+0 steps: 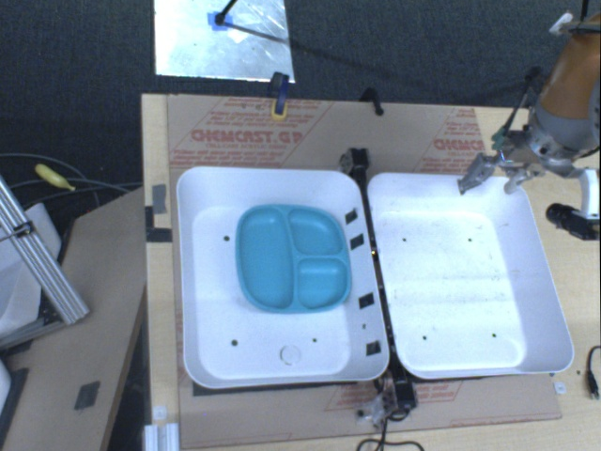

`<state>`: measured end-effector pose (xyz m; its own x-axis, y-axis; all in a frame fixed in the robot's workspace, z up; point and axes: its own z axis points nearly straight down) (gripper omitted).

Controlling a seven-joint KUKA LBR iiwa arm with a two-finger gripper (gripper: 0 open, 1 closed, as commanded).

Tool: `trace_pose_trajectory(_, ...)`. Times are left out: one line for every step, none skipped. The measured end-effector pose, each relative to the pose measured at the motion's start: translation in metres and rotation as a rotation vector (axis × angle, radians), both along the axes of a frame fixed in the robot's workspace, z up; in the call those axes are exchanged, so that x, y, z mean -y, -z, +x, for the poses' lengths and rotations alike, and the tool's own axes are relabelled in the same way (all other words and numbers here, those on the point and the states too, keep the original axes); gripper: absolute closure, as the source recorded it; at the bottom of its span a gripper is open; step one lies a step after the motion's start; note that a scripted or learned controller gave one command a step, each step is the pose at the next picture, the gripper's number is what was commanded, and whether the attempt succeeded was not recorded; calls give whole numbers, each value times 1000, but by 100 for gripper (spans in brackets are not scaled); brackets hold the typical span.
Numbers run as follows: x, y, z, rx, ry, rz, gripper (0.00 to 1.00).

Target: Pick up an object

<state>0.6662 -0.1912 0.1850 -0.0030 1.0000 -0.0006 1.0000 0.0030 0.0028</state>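
A blue divided plate (291,257) lies flat in the middle of the left white bin (202,252). My gripper (489,180) hangs over the far right corner of the right white bin (526,346), well away from the plate. Its two fingers (468,182) are spread apart, open, with nothing between them.
Black clips (358,242) run along the seam between the two bins. A small pale round mark (289,353) shows on the left bin's floor near its front. A shiny foil sheet (223,26) lies beyond the bench at the back left.
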Motion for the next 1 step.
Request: trace_pose_trajectory(16, 106, -36, -8, 4, 2, 0)
